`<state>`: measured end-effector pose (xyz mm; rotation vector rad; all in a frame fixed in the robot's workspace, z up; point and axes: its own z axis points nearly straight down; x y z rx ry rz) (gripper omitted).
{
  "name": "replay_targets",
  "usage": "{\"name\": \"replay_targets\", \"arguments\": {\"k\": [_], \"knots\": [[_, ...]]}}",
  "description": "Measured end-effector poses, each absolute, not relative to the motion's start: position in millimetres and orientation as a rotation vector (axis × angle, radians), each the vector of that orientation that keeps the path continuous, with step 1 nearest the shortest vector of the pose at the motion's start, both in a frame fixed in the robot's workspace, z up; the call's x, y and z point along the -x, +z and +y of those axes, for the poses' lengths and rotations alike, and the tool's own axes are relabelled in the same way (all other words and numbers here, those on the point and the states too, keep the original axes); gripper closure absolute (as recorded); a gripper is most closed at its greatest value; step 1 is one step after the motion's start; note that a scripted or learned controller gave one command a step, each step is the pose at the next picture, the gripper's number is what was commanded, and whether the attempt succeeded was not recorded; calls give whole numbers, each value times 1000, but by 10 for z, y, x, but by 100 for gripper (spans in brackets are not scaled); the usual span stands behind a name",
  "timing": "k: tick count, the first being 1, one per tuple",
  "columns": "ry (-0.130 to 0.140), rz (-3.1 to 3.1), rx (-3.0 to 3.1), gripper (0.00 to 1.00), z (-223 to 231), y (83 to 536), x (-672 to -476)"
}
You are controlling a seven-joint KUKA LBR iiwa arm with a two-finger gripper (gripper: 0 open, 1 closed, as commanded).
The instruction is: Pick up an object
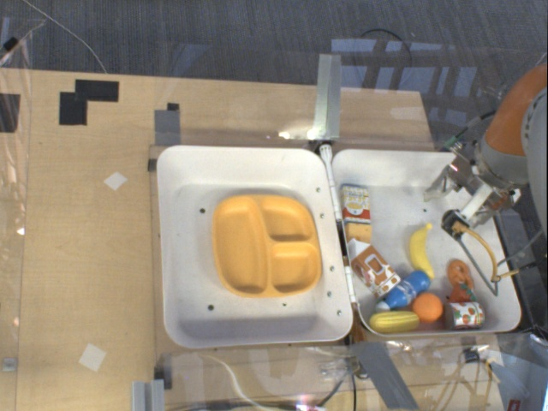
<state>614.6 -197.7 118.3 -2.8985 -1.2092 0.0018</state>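
Observation:
The right bin (394,171) holds several small items: a yellow banana (419,248), an orange ball (428,306), a blue toy (408,287), a yellow oval piece (393,321), a brown and white box (374,270), a small carton (356,202), an orange-red item (460,274) and a red-labelled can (466,316). My gripper (445,204) hangs over the bin's upper right part, above and to the right of the banana. Its fingers stand apart with nothing between them.
The left bin (180,229) carries a yellow compartment plate (265,244). A metal divider (336,229) runs between the bins. Cables (484,259) trail along the right bin's right rim, under the arm. Bare wooden bench (77,255) lies to the left.

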Motion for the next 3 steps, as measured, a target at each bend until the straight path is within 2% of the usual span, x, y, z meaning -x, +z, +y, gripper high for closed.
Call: {"name": "replay_targets", "arguments": {"k": [1, 2, 3], "knots": [[-8, -1301, 2862, 0, -1850, 1114, -6613], [-5, -862, 3020, 0, -1477, 1096, -6416], [-7, -1241, 2890, 0, -2047, 1453, -6105]]}}
